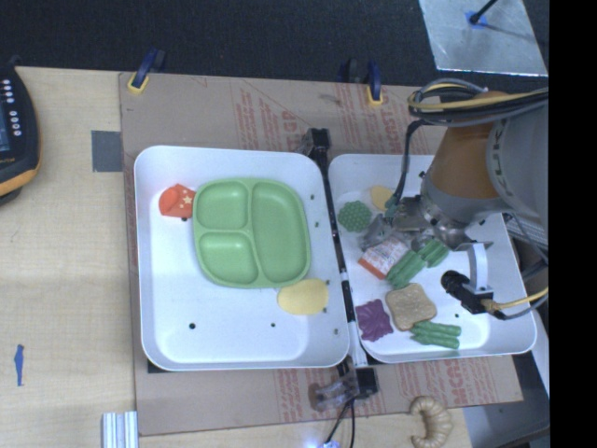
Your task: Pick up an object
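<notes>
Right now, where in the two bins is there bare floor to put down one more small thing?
The left bin has bare floor along its front edge, below the green plate and yellow piece, and down its left side under the red toy. The right bin is crowded: toy foods lie close together and the gripper is over them.

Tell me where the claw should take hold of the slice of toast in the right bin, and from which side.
Probably straight down from above, closing across the toast's two flat sides. It lies flat, and the purple piece and green beans crowd its left and lower edges, so the upper-right sides look freer. The claw sits above, among other items.
</notes>
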Available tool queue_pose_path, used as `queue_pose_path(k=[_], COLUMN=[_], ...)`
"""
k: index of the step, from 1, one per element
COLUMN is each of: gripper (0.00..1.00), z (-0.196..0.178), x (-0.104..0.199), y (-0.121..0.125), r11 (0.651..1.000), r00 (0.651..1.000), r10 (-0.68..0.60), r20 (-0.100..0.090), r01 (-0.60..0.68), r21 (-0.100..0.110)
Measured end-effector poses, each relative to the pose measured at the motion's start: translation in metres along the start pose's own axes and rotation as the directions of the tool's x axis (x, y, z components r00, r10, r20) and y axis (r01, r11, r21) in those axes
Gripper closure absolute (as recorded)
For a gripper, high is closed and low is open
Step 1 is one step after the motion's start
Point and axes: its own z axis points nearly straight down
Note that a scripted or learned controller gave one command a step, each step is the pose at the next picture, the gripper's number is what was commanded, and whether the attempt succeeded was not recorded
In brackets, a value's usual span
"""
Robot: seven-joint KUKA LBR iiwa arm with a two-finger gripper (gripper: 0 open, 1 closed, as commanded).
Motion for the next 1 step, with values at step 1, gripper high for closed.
queue_pose_path(k=[1], gripper=[0.0], z=[-0.0335], x=[-0.0773], y=[0.0799], r11=[1.0], r00=[1.0], r10=[0.004], r20=[0.008], r01=[-0.003], r21=[-0.019])
